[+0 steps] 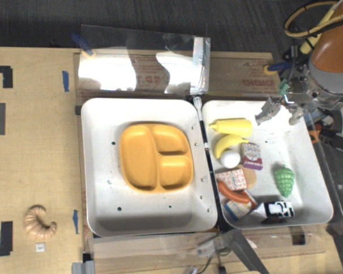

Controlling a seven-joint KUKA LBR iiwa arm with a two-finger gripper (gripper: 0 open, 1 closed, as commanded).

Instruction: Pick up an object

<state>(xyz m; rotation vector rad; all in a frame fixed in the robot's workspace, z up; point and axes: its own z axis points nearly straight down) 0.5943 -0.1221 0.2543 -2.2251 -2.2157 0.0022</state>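
Observation:
My gripper (280, 111) hangs over the far right part of the right bin (308, 153), fingers spread apart and nothing between them. Below and left of it lie a yellow corn-like piece (231, 126), a yellow banana (225, 144) and a white egg (230, 159). Further down the bin sit a small purple-and-white packet (251, 154), a green ridged toy (284, 181), a red-and-white packet (234, 179), a hot dog (236, 196) and a black-and-white item (279, 209).
The left bin (97, 170) holds a yellow sectioned tray (156, 156). A croissant-shaped toy (39, 221) lies on the bench at the lower left. Clear plastic sheeting (143, 67) stands behind the bins. Cables (308, 19) loop at the top right.

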